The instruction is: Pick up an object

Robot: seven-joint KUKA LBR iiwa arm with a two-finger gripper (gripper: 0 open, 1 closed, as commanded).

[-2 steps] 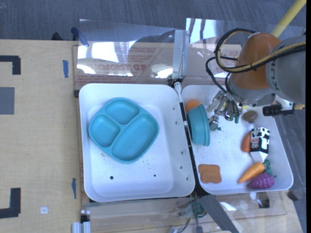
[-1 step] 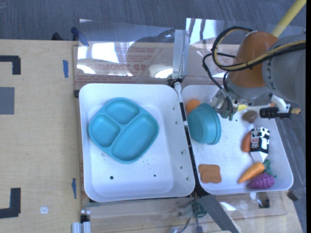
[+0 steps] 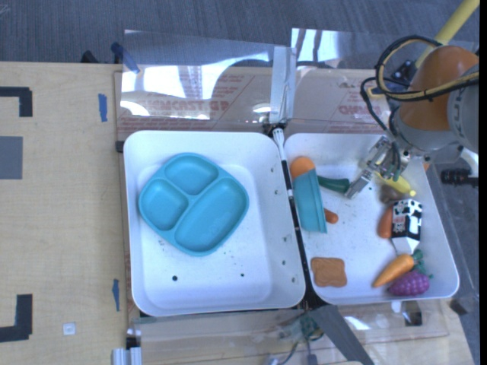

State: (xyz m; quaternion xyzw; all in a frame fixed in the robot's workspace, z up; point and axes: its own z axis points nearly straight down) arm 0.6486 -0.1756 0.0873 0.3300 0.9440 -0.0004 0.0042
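Note:
My gripper (image 3: 370,175) hangs over the upper part of the right bin (image 3: 358,147), open, with nothing between its fingers. One finger (image 3: 356,186) points down toward a dark green piece (image 3: 333,182). A yellow item (image 3: 397,182) lies just to the gripper's right. To the left, an orange ball (image 3: 302,164) sits against a teal cup (image 3: 310,201) lying on its side. A black-and-white toy (image 3: 411,217) and a red-orange piece (image 3: 386,223) lie below the gripper. A carrot (image 3: 394,268) and purple grapes (image 3: 411,284) sit in the near right corner.
A brown toast-like piece (image 3: 329,271) lies at the right bin's front left. The left bin (image 3: 221,280) holds a blue divided plate (image 3: 194,202). A raised divider (image 3: 291,204) separates the bins. Clear plastic sheets (image 3: 228,82) stand behind them.

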